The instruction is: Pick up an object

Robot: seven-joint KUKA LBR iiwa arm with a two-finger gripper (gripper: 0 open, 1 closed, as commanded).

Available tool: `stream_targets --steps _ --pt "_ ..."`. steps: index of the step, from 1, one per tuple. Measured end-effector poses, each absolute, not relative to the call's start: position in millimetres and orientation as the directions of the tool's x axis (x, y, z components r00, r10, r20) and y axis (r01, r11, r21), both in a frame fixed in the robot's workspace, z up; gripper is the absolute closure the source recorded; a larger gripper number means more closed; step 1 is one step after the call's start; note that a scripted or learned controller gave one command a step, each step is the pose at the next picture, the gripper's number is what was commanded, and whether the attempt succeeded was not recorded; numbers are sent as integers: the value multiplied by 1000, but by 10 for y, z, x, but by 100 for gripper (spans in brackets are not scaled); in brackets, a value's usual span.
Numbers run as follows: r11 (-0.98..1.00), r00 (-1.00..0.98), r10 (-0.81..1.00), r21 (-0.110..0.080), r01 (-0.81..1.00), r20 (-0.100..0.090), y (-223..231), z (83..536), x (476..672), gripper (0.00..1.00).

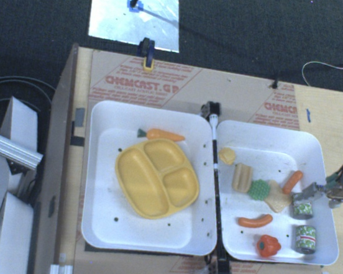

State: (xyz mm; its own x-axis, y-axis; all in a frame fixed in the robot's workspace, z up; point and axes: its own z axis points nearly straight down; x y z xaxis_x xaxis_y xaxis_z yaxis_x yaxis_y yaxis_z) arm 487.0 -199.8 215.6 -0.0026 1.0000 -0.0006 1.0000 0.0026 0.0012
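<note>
Can (303, 209), the task's likeliest object, sits at the right bin's (328, 161) right side, directly under the gripper (312, 194); we cannot tell whether the claw is wide, narrow or gripping. We note a second can (306, 239) just below it. Nearby lie a red pepper (268, 245), a sausage (254, 221), a green piece (258, 189) and a small carrot (292, 181). The left bin (95, 217) holds a yellow divided plate (156, 179) and a carrot (162, 136).
</note>
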Motion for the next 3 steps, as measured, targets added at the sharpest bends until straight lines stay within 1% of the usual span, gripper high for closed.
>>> stream_targets --steps 1,2,3 --pt "5 -5 1000 1 1000 0 -2058 1936 5531 0" --pt "5 -5 1000 8 1000 0 -1292 870 5784 0" --pt "2 -2 1000 12 1000 -5 -1196 877 5662 0"
